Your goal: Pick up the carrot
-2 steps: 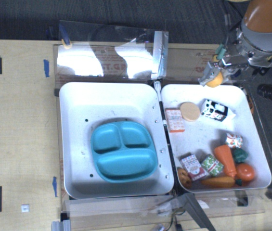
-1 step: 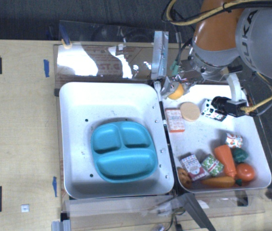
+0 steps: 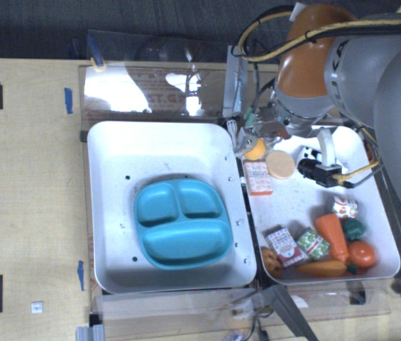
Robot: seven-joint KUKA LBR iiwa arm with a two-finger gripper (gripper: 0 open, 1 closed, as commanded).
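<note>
The carrot [image 3: 331, 235], orange with a dark green top beside it, lies in the lower right part of the right bin [image 3: 291, 199] among other toy foods. My gripper [image 3: 253, 131] hangs at that bin's upper left corner, right above a small yellow item [image 3: 257, 149] and well away from the carrot. The wrist and its cables cover the gripper's tip.
The left bin [image 3: 115, 155] holds a blue divided plate [image 3: 182, 221]. Around the carrot lie a red tomato [image 3: 362, 254], a long orange piece [image 3: 321, 267], a green packet [image 3: 313, 244] and a red box [image 3: 282, 244]. A tan disc [image 3: 280, 164] and a red-white carton [image 3: 258, 178] sit near the gripper.
</note>
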